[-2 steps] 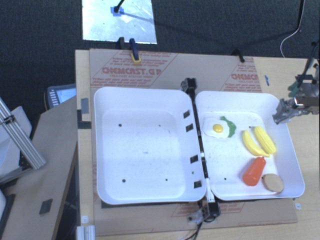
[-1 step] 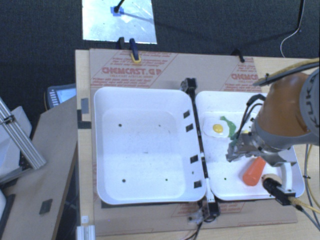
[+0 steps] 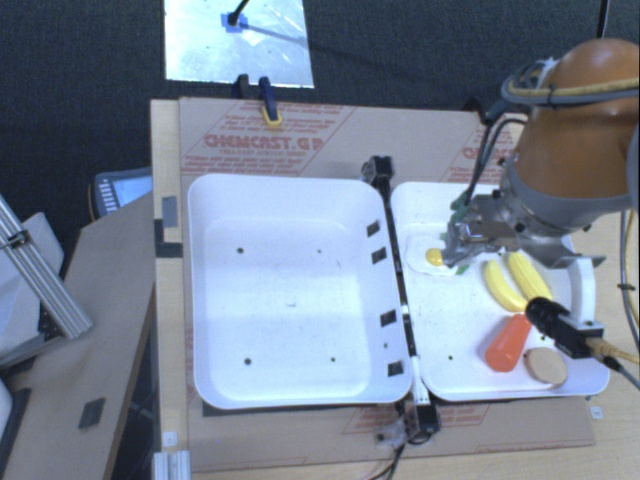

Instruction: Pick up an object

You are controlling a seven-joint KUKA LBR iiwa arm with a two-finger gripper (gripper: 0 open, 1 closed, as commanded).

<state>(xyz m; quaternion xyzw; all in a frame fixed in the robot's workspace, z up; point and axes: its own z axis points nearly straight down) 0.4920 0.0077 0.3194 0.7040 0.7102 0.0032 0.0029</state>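
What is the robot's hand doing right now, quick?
Gripper: low over the fried egg in the right bin; open or shut cannot be told.

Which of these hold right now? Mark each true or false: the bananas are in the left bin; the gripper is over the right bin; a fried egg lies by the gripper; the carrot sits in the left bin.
1. The bananas are in the left bin. False: they lie in the right bin.
2. The gripper is over the right bin. True.
3. A fried egg lies by the gripper. True.
4. The carrot sits in the left bin. False: it is in the right bin, beside a tan round object.
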